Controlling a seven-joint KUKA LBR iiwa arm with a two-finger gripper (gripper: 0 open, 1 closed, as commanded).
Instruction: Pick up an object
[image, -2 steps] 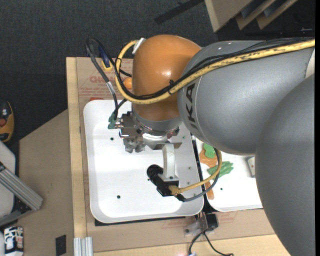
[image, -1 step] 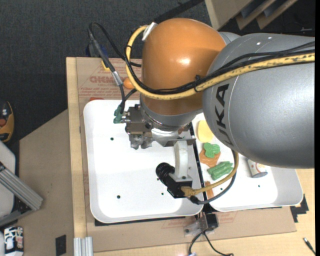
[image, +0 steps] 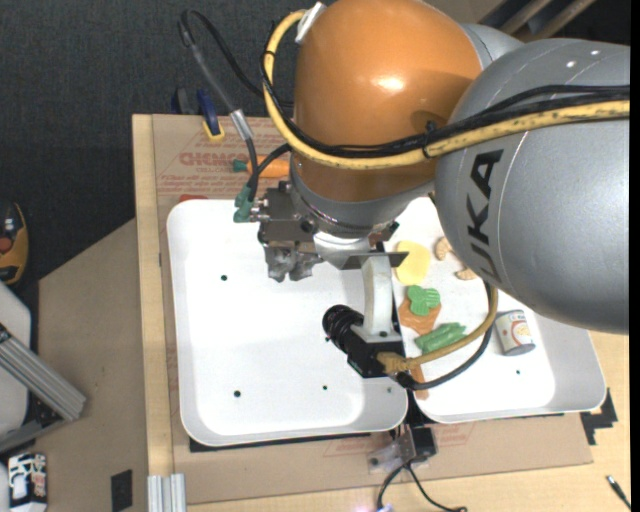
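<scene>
Objects for picking lie in the right bin (image: 520, 395): a small can (image: 514, 331) on its side, a green toy (image: 440, 337) beside an orange piece (image: 418, 313), and a yellow piece (image: 413, 262), all clustered near the divide between the bins. Judged by appearance, these are light, rigid items; the can is smooth and may roll, so a hold across its body is advised. The gripper (image: 290, 262) hangs over the left bin (image: 220, 330), well apart from them; whether it is open or closed cannot be told, and nothing is seen held. Bin floors are flat, white and smooth. The arm crowds the space above the right bin.
</scene>
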